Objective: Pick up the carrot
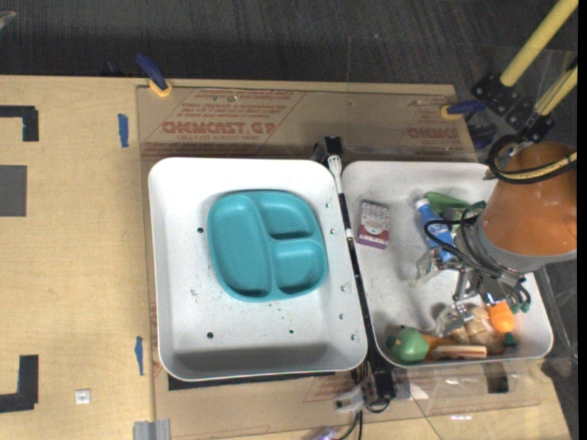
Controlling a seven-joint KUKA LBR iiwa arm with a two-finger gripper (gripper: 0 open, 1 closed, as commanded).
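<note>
The carrot, small and orange, lies in the front right corner of the right bin. My gripper hangs low over that corner, just left of the carrot and very close to it. I cannot make out whether anything is held. The arm's orange band covers the bin's right side.
The right bin also holds a small purple-and-white box, a blue item, a green item, a green round piece and a pale wooden stick. A teal divided plate lies in the left bin.
</note>
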